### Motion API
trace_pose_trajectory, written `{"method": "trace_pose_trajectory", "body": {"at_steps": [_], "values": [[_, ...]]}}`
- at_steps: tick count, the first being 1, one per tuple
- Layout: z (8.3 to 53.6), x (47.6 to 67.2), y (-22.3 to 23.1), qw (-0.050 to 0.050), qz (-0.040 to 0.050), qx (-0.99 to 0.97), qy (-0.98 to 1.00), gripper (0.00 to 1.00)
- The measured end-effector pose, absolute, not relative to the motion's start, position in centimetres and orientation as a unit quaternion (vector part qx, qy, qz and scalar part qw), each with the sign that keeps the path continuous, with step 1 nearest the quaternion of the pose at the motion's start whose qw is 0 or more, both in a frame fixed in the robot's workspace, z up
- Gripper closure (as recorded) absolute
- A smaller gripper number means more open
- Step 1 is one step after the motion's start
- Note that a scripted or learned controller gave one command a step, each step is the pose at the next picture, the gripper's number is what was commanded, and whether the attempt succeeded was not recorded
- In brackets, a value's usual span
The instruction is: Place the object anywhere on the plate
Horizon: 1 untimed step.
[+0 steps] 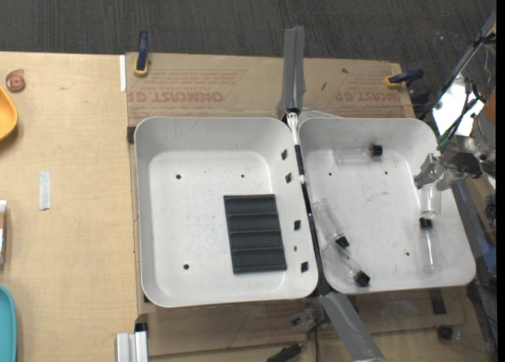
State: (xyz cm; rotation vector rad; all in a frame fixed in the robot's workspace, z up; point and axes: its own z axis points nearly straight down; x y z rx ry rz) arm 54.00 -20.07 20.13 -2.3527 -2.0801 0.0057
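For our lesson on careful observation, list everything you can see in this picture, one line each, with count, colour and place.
Shallow white plastic bins: two, white, side by side on the bench; left bin, right bin.
Ribbed black rectangular plate: one, black, on the floor of the left bin.
Clear plastic tubes with black caps: about four, transparent, in the right bin; one near the back, two at the front left, one at the right.
Brown cardboard sheet: one, brown, under the bins.
Clamps: two, yellow and blue, at the cardboard's back corners.
Robot gripper: one, grey metal, over the right bin's right edge.
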Motion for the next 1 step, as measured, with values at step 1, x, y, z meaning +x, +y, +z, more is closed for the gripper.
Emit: {"method": "trace_pose_trajectory", "body": {"at_steps": [1], "values": [[18.59, 55.63, -12.99, 0.001, 0.0015, -0.752, -0.659, 1.0]]}}
